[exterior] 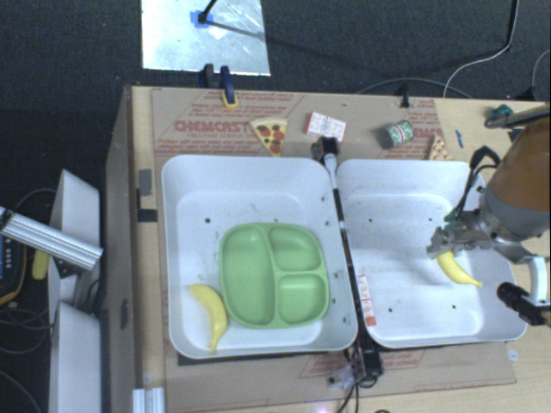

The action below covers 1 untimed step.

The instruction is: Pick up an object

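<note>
- Two shallow white bins sit side by side on the bench, and we take the divider (337, 222) between them as our landmark.
- Right of the divider, in the right bin (405, 317), we see the gripper (448, 241) low over the floor, touching or just above the upper end of a yellow banana (458, 269).
- We cannot tell how the gripper stands on that fruit; its tip is small and blurred, and the banana lies mostly below and beyond it rather than clearly inside it.
- We judge the main risk to be a grasp at the very tip: the curved, smooth banana could pivot or slip out as the arm lifts.
- A second risk, in our view, is pressing down onto the bin floor and skidding the fruit toward the wall farthest from the divider, where reaching it gets harder.
- Left of the divider, the left bin (189, 196) holds a green sectioned plate (274, 274) and a second banana (210, 313) touching the plate's far-side edge.
- Beyond the divider's far end, the cardboard-covered bench (207, 114) bears a toy pizza slice (270, 134), a small printed card (325, 126) and a little green can (398, 132).
- Dark carpet surrounds the bench, with a shiny metal sheet (203, 22) on it and cables trailing nearby.
</note>
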Available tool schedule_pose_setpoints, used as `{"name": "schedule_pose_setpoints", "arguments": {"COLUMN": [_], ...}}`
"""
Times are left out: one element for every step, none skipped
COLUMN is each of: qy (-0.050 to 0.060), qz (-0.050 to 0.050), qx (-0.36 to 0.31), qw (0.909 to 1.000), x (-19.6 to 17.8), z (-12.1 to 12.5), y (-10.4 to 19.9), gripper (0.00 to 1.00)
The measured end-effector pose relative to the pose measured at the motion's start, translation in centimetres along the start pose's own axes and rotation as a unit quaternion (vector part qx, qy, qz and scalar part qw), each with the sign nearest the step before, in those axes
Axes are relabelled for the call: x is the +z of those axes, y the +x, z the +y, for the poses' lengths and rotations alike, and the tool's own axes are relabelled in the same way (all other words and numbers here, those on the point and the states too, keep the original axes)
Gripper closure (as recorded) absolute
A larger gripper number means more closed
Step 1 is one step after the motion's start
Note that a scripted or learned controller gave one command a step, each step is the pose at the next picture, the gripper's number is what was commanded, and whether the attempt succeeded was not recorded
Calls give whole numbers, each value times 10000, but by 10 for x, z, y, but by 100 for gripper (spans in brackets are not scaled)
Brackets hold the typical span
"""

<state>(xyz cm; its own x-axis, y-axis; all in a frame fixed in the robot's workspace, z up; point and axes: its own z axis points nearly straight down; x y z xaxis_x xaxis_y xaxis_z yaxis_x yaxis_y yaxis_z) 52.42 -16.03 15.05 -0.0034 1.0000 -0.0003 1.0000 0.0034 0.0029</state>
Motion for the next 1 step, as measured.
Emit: {"name": "schedule_pose_setpoints", "arguments": {"qy": [-4], "qz": [0], "qx": [-4], "qw": [10000], "x": [-43], "z": [33], "y": [29], "gripper": [100]}}
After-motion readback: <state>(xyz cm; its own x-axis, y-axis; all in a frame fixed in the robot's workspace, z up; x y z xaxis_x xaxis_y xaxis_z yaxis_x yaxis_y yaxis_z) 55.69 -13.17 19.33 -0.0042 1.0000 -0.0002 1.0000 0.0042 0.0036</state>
